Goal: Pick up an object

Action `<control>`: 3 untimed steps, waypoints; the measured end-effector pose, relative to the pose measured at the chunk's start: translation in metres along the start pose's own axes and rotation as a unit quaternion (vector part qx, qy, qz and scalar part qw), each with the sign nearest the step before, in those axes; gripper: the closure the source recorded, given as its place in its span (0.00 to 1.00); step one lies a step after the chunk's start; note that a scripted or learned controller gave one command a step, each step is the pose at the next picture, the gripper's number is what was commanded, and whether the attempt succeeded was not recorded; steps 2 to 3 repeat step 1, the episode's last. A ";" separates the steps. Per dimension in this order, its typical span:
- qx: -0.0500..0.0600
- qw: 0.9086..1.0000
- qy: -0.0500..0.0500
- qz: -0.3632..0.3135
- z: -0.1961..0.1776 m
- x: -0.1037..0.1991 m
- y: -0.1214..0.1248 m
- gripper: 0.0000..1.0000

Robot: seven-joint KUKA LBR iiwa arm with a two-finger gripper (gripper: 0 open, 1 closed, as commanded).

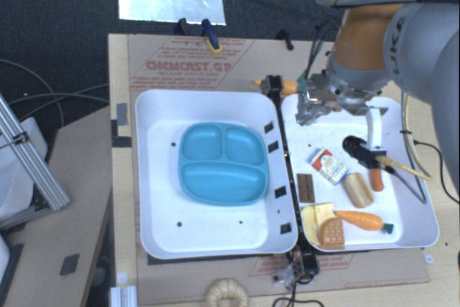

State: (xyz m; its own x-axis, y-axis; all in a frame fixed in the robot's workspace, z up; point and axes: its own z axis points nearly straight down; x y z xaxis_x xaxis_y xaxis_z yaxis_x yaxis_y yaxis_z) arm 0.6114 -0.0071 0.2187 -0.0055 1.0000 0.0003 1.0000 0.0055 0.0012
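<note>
My gripper [310, 110] hangs over the far left corner of the right bin [424, 223], with nothing visibly held. Toy foods lie in that bin, nearer the front. A red and white carton [329, 165] sits just in front of the gripper. A tan bread roll [359, 190] and a red sausage [376, 179] lie to the carton's right. A brown chocolate bar [306, 188] rests against the left wall. At the front are a yellow cheese slice [318, 212], a waffle [331, 232] and a carrot [359, 219].
The left bin [158, 226] holds a blue divided plate [223, 162]. A small orange-yellow item [288, 88] lies outside the bins at the far edge, by the divider. A pale ring [228, 292] sits at the bench's front edge.
</note>
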 end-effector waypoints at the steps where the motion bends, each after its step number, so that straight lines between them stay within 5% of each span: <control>1: 0.000 1.000 0.000 0.000 -0.003 0.001 -0.001 1.00; 3: 0.000 1.000 0.000 0.000 -0.003 0.001 -0.001 1.00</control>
